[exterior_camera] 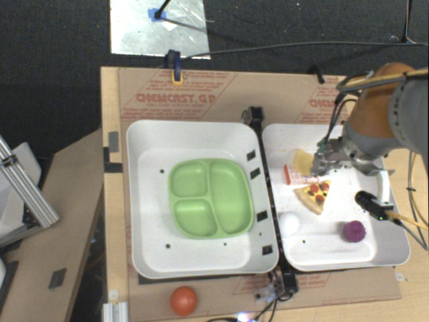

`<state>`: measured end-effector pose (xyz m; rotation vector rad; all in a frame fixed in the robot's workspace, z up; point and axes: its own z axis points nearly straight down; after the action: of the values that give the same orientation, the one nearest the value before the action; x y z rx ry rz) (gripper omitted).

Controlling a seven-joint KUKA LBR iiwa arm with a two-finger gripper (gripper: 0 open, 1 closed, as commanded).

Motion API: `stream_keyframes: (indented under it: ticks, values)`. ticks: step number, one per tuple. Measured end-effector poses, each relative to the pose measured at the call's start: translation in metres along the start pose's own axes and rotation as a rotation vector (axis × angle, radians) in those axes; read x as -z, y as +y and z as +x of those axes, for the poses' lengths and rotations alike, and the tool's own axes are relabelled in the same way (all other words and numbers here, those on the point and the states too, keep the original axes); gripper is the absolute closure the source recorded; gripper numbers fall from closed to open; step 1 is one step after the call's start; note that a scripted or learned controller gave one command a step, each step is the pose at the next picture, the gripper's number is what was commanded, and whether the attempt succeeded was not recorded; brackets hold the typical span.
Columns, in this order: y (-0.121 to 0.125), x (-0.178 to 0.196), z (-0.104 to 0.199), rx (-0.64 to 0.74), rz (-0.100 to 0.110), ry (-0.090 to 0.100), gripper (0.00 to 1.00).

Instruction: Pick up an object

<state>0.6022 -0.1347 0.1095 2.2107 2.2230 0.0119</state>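
My gripper (324, 166) hangs low in the right bin (395, 247), near its back middle. Just to its left lies a pale yellow cheese wedge (303, 160), and a small red piece (287, 174) lies left of that. A toy pizza slice (314, 196) sits directly in front of the gripper. Toward the bin's front, a white ball (289, 223) rests by the left wall and a purple lump (354, 231) lies to the right. I see nothing held in the gripper.
The left bin (144, 146) holds a green divided plate (210, 198). An orange ball (183, 300) lies on the bench in front of the left bin. A black divider with clips (263, 180) runs between the bins.
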Motion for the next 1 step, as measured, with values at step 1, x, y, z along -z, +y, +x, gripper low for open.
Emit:
stream_keyframes:
  ticks: [1]
  values:
    - [-0.0001, 0.0494, 0.009, 0.0, 0.004, -0.002, 1.0]
